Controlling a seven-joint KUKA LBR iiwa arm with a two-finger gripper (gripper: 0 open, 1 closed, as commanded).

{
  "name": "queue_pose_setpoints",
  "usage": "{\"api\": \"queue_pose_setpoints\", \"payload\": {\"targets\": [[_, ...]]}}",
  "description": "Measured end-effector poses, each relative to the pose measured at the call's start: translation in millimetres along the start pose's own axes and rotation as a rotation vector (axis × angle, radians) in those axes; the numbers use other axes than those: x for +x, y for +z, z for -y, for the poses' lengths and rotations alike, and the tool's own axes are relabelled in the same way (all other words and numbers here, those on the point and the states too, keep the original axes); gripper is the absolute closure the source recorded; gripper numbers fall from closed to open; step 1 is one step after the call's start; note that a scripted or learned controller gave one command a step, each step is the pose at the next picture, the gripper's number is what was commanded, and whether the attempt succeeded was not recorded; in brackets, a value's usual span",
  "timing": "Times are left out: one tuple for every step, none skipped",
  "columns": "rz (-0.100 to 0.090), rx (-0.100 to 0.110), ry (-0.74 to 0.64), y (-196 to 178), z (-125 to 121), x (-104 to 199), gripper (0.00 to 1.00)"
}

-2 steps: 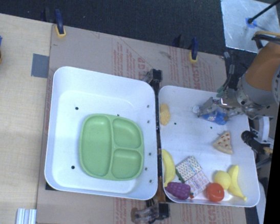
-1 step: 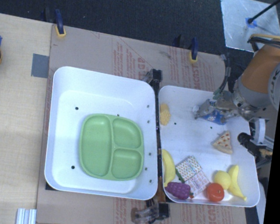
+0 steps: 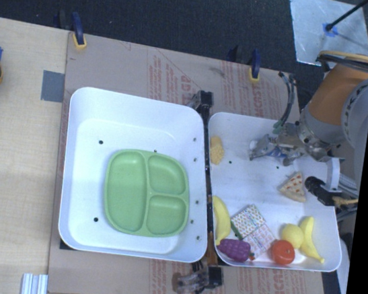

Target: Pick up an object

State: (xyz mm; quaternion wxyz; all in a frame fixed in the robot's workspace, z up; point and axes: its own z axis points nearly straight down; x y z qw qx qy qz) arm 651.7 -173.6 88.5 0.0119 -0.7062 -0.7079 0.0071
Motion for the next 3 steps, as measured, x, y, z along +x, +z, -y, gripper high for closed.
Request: {"api": "queue_pose_setpoints", "payload": {"targets": [[0.007,-0.027,-0.003,-84.0,-3.6,70.3,0.0],[0.008,-0.023,-0.005,-93.3,-2.7,69.0,1.0],[0.008,-0.023,-0.005,-93.2,-2.6,69.0,0.0]]}}
